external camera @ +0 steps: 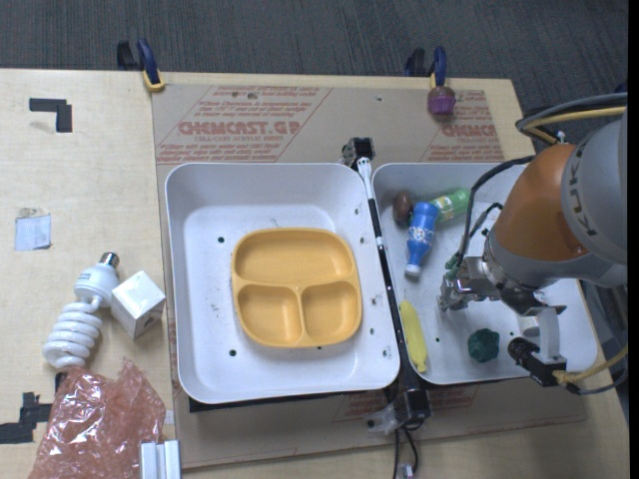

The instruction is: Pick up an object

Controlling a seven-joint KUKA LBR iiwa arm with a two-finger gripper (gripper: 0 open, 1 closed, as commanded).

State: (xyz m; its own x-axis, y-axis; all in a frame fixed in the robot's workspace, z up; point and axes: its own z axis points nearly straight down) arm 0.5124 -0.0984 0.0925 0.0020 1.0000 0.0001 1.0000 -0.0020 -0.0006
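Taking the right bin (454,372) as the reference, nearest the camera and well off to its left lies a crumpled pink plastic bag (95,422) on the table (70,198), with a spiral light bulb (80,317) and a small white cube (138,302) just beyond it.

Inside the right bin's near edge sits a dark green object (483,344), close to the near right corner. A yellow corn cob (412,335) lies along the bin's left wall, also at the near end. The gripper (461,289) hangs over the middle of this bin, just beyond the green object and to the right of the corn; whether its fingers are apart or closed cannot be told from this angle, and nothing is seen held in it. The grey arm (599,198) with its orange band (534,208) covers the bin's right side.

Directly left of the right bin, touching it along one wall, is the left bin (190,267), which holds a yellow divided tray (297,285).

Farther back in the right bin lie a blue bottle (420,233), tilted, a green bottle (451,203) just behind it, and a small brown object (401,207) near the far left corner.

Beyond the right bin's far edge, a purple object (441,100) rests on the brown board (250,118).
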